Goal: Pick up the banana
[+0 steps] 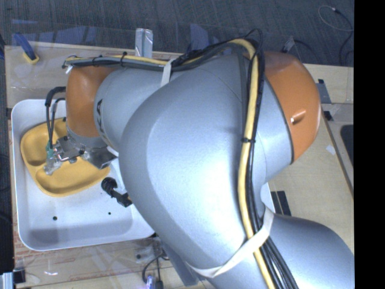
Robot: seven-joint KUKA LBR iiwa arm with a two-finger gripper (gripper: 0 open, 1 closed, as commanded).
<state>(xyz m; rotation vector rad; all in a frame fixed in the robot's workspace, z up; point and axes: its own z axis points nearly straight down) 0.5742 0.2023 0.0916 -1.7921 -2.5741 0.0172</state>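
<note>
The banana point(60, 179) is a yellow curved shape lying in the left white bin point(36, 227), bending from the upper left down toward the middle. My gripper point(54, 159) is down in that bin, right over the banana's inner curve, with its metal tip touching or nearly touching the fruit. The arm's orange band point(81, 101) and grey body hide part of the banana's right end.
The big grey arm point(210, 161) covers the middle and right of the view, hiding the right bin. A black cable connector point(114, 190) hangs next to the banana. A blue clamp point(27, 48) sits at the bench's far left edge.
</note>
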